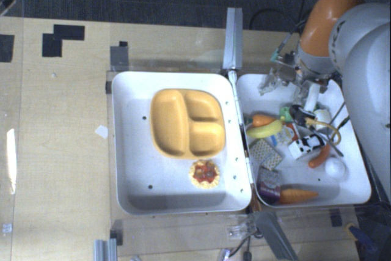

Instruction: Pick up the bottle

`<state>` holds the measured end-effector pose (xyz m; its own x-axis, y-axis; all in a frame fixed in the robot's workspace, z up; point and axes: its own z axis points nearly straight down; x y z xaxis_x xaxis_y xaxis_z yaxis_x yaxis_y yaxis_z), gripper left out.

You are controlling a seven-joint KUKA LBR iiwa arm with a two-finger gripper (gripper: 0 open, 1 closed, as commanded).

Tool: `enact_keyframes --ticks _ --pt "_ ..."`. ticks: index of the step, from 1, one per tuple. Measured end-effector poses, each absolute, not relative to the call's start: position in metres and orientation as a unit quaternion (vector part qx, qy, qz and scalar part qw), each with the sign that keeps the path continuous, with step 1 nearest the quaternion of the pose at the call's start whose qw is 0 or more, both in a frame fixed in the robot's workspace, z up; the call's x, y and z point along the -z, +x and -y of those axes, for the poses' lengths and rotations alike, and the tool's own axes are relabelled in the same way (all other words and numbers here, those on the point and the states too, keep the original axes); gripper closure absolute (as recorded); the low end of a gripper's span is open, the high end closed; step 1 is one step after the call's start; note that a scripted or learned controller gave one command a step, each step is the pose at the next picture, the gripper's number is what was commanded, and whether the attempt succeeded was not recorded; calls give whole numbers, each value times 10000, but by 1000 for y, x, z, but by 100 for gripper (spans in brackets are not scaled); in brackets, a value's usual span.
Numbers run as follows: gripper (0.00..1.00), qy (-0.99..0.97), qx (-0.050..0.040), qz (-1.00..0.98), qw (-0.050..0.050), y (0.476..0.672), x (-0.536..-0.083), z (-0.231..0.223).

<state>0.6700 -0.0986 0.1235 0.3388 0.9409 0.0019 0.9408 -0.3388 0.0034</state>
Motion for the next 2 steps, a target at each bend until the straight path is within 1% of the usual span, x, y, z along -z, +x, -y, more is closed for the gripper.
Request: enact_keyframes --ticks 1,2 --pt "100 8164 -38 -5774 28 672 -136 97" --pt "100 8130 -23 -5823 27 671 -87 196"
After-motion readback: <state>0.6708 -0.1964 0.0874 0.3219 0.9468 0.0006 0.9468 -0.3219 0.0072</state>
